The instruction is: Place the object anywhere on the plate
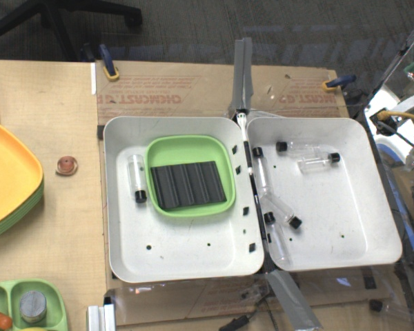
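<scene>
Plainly, the green plate (156,158) sits in the left bin (179,248), toward that bin's 12 o'clock half. A dark ribbed block (190,185) lies flat on it and covers most of the plate's floor, slightly toward the plate's 6 o'clock side, with the green rim showing all round. At the plate's 9 o'clock, just beside its rim, a clear vial with a black cap (136,178) lies on the bin floor, cap end pointing to 6 o'clock.

The right bin (348,209) holds several more clear vials with black caps. Two lie near its 12 o'clock side (310,158), and others lie along its 9 o'clock wall and toward its middle (281,209).

Both bins rest on a sheet of cardboard (165,96), which is held by a clamp (109,67) at 11 o'clock and another clamp (338,83) at 1 o'clock. Well apart at 9 o'clock of the bins stand stacked yellow plates (10,178), with a small reddish-brown disc (67,165) beside them. A green compartment tray (14,296) sits at 7 o'clock.

Whether the gripper is spread or pressed together cannot be told.
</scene>
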Tool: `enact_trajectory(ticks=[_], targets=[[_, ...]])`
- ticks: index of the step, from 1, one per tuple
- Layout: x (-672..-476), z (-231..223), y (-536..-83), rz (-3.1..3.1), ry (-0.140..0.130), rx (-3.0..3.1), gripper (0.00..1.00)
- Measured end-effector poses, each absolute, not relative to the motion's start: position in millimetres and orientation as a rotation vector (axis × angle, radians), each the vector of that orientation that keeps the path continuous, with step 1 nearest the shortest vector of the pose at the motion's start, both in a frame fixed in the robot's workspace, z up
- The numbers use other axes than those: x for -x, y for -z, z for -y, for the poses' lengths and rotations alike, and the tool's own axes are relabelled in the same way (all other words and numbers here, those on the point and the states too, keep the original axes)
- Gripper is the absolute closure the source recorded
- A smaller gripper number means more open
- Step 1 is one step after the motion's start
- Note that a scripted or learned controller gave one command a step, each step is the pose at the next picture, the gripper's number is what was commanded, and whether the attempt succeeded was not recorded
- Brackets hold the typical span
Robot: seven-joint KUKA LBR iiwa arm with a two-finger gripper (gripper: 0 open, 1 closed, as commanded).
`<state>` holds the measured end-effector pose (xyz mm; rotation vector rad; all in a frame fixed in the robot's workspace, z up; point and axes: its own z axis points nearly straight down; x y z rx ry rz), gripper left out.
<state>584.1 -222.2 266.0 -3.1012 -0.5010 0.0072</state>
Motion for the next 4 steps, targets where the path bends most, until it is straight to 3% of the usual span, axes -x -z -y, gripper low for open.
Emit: enact_trajectory(ticks=[1,2,3,4], targets=[[-607.6,222,-286,0.32,-0.007,3.125,0.0],[-598.2,222,-265,0.317,-0.009,3.125,0.0],[-633.4,222,-273,0.322,-0.007,3.125,0.0],[-634.3,221,-253,0.322,-0.009,3.124,0.0]])
